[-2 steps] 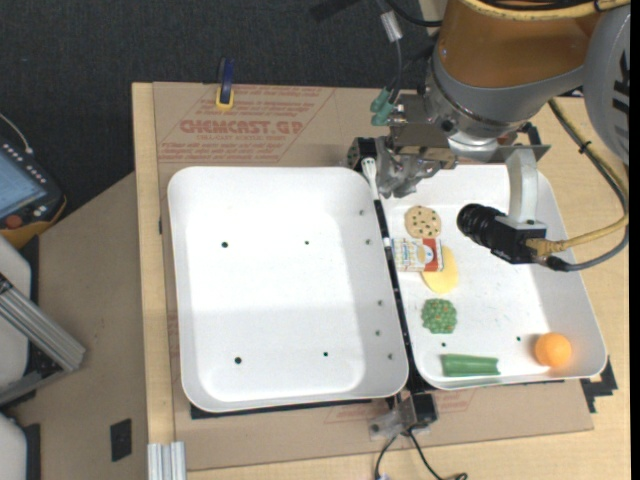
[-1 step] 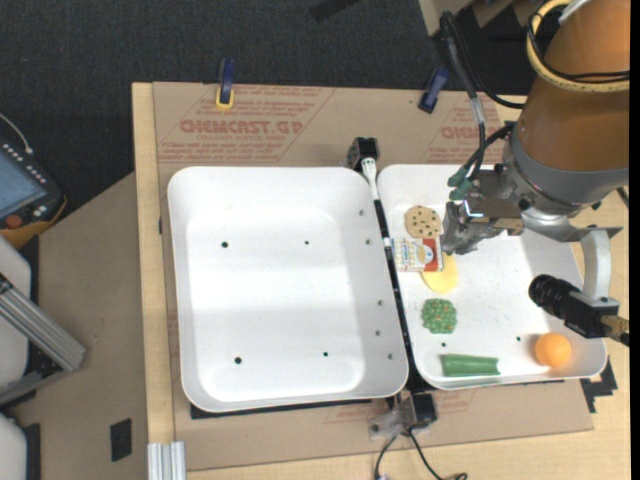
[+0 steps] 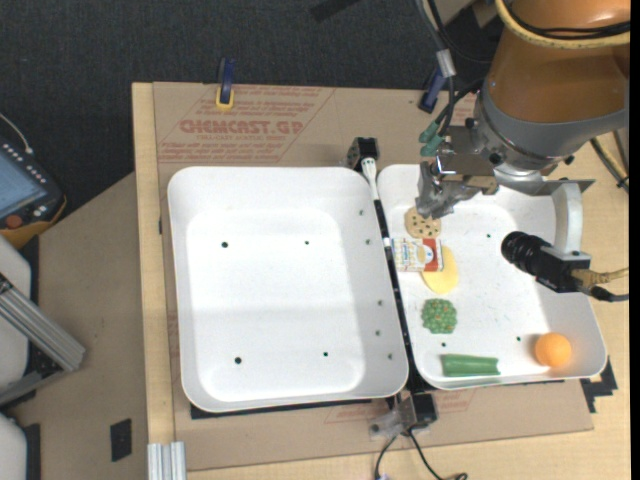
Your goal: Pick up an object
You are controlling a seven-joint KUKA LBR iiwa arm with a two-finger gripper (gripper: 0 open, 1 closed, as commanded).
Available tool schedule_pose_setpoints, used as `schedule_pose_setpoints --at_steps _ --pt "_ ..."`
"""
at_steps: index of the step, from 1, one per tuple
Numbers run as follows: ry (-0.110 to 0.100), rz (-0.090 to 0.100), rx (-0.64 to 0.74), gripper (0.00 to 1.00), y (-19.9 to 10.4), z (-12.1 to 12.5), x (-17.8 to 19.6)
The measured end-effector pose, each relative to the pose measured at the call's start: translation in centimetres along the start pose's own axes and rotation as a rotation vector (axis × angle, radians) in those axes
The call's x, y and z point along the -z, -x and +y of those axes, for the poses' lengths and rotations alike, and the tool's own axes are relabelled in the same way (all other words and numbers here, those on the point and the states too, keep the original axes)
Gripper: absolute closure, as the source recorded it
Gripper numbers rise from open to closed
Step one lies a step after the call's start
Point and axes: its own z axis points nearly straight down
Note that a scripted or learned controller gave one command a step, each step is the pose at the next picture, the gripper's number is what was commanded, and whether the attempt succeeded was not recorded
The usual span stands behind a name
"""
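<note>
My gripper (image 3: 432,204) hangs low over the right bin (image 3: 575,313), near its far left part. Its tips sit just above a round tan cookie with dark chips (image 3: 423,224). Right below the cookie lies a small white carton with a red label (image 3: 417,256), and a yellow piece (image 3: 441,271) pokes out beside it. Further toward the front are a bumpy green ball (image 3: 438,315), a flat green piece (image 3: 468,365) and an orange ball (image 3: 553,350). Nothing shows between the fingers.
The left bin (image 3: 275,283) stands beside the right one, with a black divider rail (image 3: 390,268) between them. A black cylinder on a white bracket (image 3: 540,256) juts over the right bin's right side. The arm's wide orange and grey body (image 3: 560,58) looms above the far right.
</note>
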Motion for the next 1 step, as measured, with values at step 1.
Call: schedule_pose_setpoints --at_steps 1 --pt "-0.008 0.001 -0.001 1.00 -1.50 -4.05 0.11"
